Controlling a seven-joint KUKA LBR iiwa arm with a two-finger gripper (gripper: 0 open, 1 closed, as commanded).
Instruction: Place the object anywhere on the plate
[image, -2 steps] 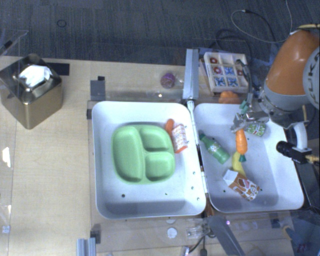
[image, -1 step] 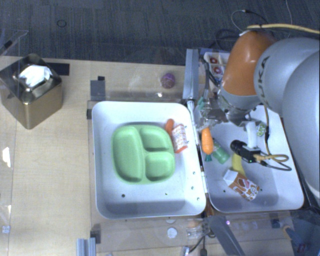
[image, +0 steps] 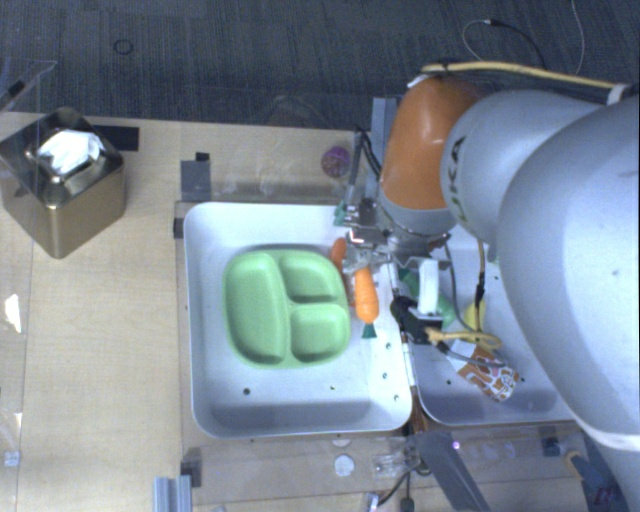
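The grey arm (image: 540, 200) fills the right side of the view, bulky and smooth, its glossy orange band (image: 425, 140) just above the wrist. It reaches in from the right and bends down over the seam between the two bins, the tool (image: 362, 262) pointing down at the right edge of the left bin. The pale wooden desk (image: 100, 350) carries both shallow white bins (image: 215, 400), which are moulded plastic with rounded corners. In the left bin lies a light green plate (image: 285, 305), matte, rounded, divided into three compartments. A small orange carrot (image: 365, 297), smooth and tapered, hangs upright just under the tool, beside the plate's right rim and not on it. Whether the tool is clamped on the carrot I cannot tell. A brass-coloured box (image: 65, 195) sits at the desk's left.
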